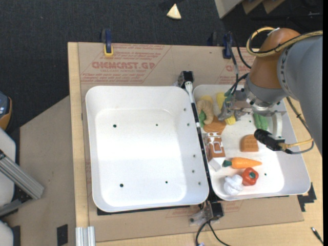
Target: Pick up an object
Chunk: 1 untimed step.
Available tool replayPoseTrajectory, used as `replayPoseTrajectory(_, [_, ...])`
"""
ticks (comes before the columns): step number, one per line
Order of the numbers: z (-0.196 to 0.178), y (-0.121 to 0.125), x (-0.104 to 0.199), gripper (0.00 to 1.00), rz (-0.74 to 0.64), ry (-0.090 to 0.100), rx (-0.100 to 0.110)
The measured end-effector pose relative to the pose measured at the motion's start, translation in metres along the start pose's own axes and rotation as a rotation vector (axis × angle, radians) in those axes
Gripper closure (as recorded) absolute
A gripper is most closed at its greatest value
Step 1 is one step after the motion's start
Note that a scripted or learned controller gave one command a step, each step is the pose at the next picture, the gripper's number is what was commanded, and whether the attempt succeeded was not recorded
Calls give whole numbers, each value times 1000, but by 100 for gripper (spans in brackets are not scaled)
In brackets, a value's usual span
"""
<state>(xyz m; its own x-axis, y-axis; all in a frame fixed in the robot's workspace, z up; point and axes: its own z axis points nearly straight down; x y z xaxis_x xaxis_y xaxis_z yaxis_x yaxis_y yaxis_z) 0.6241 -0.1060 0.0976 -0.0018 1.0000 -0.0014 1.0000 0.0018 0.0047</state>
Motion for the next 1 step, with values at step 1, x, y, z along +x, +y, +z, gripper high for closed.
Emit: replayPoseTrajectory(1, [-94, 47, 79, 100, -8, 4, -10])
